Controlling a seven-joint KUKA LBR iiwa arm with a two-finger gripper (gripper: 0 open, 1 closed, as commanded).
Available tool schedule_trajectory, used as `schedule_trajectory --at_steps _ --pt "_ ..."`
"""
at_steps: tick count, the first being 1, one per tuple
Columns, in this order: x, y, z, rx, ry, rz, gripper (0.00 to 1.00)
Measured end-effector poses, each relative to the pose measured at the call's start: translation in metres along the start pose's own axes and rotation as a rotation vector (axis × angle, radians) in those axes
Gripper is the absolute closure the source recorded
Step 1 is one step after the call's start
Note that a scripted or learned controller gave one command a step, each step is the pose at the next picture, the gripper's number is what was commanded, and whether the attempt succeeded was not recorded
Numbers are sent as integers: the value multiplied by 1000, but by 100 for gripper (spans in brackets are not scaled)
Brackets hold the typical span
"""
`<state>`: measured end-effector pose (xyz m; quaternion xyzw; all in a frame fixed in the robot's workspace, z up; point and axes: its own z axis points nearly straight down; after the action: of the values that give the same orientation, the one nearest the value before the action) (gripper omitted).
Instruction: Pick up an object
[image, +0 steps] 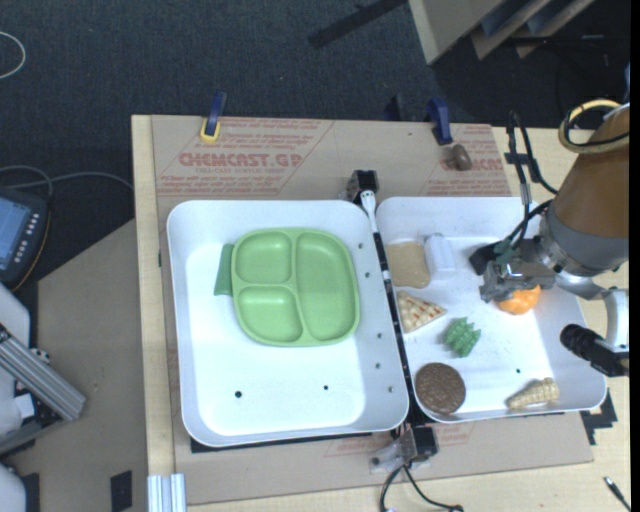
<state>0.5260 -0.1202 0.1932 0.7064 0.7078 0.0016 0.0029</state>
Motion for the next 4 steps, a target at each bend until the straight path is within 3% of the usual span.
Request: schedule_trajectory --at_steps 1,3,4 --pt "0 1 -34 1 0 0 100" --pt "95 63 -19 3 3 -5 100" --pt "143 87 -37 1 4 -4 100"
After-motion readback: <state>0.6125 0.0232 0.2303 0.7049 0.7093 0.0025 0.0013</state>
